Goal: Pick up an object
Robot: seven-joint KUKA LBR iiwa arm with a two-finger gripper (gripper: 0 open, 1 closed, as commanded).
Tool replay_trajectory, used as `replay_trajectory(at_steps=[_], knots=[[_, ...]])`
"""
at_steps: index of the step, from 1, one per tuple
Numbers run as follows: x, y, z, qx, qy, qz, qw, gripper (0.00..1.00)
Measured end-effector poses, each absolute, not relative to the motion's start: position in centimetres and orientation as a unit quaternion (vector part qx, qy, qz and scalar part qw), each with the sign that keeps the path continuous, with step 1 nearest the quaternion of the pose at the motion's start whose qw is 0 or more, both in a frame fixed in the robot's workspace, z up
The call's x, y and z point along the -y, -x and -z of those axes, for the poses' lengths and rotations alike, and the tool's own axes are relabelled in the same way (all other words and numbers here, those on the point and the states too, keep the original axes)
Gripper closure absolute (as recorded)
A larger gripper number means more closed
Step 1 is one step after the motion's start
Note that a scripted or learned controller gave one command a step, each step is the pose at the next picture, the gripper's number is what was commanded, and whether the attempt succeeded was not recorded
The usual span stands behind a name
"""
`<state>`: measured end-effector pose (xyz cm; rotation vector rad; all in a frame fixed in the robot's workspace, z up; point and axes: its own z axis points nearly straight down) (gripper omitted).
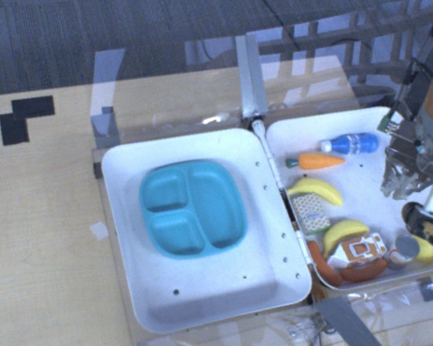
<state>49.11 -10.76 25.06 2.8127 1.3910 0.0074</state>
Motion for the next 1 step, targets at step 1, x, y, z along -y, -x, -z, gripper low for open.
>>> replay_trajectory(at_steps=[1], knots=[[10.69,-49.24,-26.06,-0.448,-0.894,-0.0027,0.003,1.0]])
